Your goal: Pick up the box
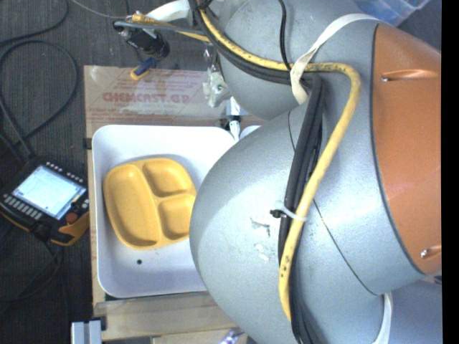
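- Camera view: you are looking past the arm (323, 192), whose grey body and orange band cover most of the right side, with a yellow cable (315, 178) strapped along it. My guess is that it leans this far over the bench to reach down into a bin underneath it.
- The gripper sits somewhere under that bulk, so you cannot tell how its jaws stand, or whether anything is between them.
- The box is hidden as well; judging by the arm's reach, it probably lies in the covered part of the bench, but you cannot confirm that.
- The left bin (107, 264) is the container you can read. A yellow tray (147, 201) with three compartments lies flat in it, toward its left wall, and all three compartments look bare.
- A small dark speck (139, 261) lies on the bin floor just below the tray.
- Left of the bin, a handheld controller (46, 199) with a lit screen lies on the dark floor, well apart from the work.
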{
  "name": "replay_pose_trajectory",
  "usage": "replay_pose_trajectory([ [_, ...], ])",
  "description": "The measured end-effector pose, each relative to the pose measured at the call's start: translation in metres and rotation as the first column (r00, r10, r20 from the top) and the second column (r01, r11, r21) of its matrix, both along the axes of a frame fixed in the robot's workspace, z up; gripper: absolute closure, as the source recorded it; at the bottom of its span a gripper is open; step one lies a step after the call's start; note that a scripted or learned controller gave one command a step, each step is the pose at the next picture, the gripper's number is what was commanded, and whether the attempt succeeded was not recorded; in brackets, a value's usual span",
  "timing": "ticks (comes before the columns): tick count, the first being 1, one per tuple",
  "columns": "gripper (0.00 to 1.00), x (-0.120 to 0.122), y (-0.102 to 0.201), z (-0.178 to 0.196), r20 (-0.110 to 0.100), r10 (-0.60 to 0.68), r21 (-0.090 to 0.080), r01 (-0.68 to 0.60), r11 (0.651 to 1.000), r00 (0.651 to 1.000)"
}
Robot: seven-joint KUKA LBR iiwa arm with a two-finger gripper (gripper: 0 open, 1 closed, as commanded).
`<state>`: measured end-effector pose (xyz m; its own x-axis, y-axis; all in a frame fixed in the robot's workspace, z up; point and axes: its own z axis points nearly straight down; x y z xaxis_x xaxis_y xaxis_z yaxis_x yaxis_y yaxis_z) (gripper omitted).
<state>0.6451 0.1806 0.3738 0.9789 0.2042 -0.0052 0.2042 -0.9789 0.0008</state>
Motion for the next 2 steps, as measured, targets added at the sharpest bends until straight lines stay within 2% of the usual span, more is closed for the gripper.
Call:
replay_pose_trajectory([
  [1,1.00,0.013,0.015,0.058,0.000,0.004,0.001,-0.004,1.000,1.000],
  [2,1.00,-0.017,-0.008,0.020,-0.002,0.459,-0.002,-0.459,0.888,0.888],
])
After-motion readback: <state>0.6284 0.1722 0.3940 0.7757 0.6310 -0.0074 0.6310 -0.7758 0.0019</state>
